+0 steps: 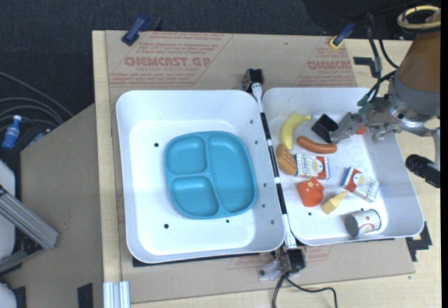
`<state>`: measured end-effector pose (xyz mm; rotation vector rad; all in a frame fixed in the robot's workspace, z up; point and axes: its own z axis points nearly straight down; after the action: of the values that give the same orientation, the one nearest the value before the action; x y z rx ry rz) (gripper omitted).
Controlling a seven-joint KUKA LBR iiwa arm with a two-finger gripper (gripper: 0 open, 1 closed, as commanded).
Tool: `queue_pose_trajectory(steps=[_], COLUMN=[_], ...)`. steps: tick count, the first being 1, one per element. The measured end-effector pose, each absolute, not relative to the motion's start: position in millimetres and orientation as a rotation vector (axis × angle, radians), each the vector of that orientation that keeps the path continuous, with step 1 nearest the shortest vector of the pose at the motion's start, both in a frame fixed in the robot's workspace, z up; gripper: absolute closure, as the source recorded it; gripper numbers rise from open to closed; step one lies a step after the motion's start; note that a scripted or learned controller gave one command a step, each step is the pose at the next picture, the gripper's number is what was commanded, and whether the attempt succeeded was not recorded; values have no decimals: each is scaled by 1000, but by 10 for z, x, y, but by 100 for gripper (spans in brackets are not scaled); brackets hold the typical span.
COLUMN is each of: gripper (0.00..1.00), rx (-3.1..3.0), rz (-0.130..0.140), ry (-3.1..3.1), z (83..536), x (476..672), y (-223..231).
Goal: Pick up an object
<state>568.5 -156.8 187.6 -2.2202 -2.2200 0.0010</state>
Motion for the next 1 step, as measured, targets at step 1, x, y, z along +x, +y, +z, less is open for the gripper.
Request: queue_pose_trajectory(steps=[1], gripper=[0], rx=[-2219], rz=[2], ry=[-2220], z=[840], x=[6108], y=[-1495])
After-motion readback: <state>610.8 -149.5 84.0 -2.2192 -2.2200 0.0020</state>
